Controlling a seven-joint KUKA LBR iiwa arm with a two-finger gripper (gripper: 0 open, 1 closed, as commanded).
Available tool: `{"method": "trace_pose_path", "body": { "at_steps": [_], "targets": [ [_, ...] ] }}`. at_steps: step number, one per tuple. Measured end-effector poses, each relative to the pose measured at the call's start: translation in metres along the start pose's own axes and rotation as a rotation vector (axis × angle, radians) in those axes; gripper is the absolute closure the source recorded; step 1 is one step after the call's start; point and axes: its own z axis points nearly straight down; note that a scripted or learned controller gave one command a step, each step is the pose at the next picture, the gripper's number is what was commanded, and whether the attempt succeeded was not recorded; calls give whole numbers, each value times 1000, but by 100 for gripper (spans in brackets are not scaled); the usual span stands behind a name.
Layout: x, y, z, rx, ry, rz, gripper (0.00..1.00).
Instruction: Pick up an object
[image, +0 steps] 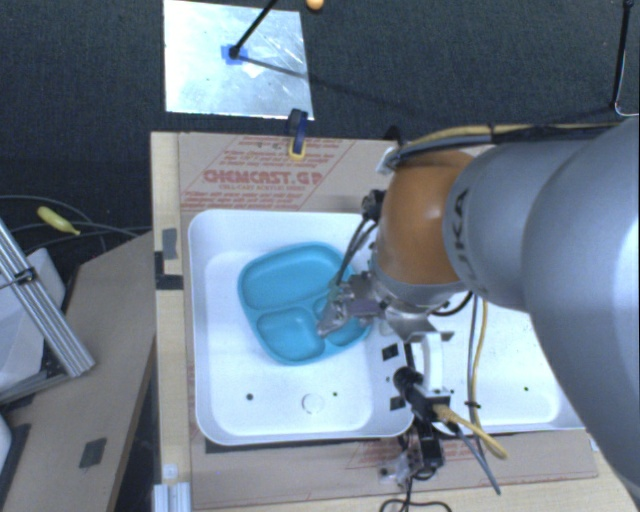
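Observation:
A blue divided plate (290, 295) lies in the left white bin (262, 405), toward its back and middle. My gripper (340, 310) is low over the plate's right rim, at the wall between the two bins. The orange band and grey wrist (425, 235) stand right above it and hide part of the plate's right edge. From this angle I cannot make out whether anything is held.
The right bin (520, 392) is mostly covered by the arm. Yellow and black cables (455, 415) hang by the front edge between the bins. Brown cardboard (265, 172) lies behind the bins, a silver sheet (235, 60) beyond it, and an aluminium frame (40, 310) stands at the left.

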Motion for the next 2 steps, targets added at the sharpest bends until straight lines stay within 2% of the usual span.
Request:
{"method": "trace_pose_path", "body": {
  "at_steps": [1,2],
  "targets": [
    [63,-25,-121,-20,6,-11,0],
    [108,-28,-319,-29,11,-9,0]
  ]
}}
